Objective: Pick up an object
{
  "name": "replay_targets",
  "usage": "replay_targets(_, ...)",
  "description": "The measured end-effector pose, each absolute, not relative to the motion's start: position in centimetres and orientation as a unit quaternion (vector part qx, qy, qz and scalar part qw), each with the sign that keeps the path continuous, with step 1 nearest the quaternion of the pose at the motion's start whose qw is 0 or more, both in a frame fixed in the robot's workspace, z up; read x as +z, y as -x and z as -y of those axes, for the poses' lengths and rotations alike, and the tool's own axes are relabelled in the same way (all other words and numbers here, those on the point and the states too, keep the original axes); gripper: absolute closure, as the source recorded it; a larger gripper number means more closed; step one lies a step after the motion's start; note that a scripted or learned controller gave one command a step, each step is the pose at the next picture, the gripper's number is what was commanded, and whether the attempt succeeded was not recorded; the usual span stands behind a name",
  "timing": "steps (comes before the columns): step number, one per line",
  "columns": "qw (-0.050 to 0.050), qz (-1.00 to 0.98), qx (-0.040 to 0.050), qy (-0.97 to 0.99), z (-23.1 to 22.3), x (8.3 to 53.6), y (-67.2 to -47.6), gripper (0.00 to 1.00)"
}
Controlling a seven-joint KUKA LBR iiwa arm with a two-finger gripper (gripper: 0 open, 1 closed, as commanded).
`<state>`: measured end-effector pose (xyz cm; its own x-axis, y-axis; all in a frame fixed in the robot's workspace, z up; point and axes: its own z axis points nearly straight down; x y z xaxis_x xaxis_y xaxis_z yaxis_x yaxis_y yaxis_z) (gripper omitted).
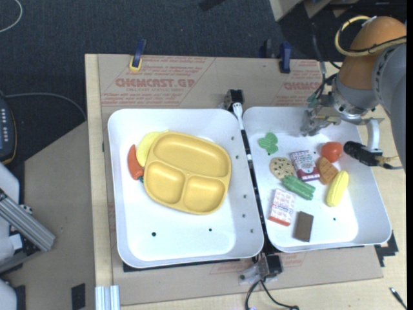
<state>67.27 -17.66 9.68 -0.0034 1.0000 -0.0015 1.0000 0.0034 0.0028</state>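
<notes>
Approach step, by the look of it: hand hanging at upper right of frame, above the bare upper corner of the right bin, nothing between the fingers. Finger spread impossible to tell from this slant.

Candidate objects all clustered mid-right of frame, inside that bin: green leafy piece, round speckled cookie, small printed packet, red tomato, tan bread-like chunk, yellow corn-like piece, green ridged stick, red-and-white flat packet, brown flat block.

Next move, as a judgement: shift down-frame over one item, descend, close. Tomato and green leafy piece nearest; tomato rounded, smooth, glossy plastic, likely to slip. Packets thin and flat, hard to pinch off the floor.

Left bin, centre-left: yellow moulded tray, three compartments, matte plastic, over a red and a yellow piece at its left edge.
</notes>
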Motion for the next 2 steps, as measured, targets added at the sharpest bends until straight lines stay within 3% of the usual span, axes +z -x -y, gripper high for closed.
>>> replay_targets(2,0.003,-0.708,0.0019,-0.707,17.1,19.3,-67.6,1.0)
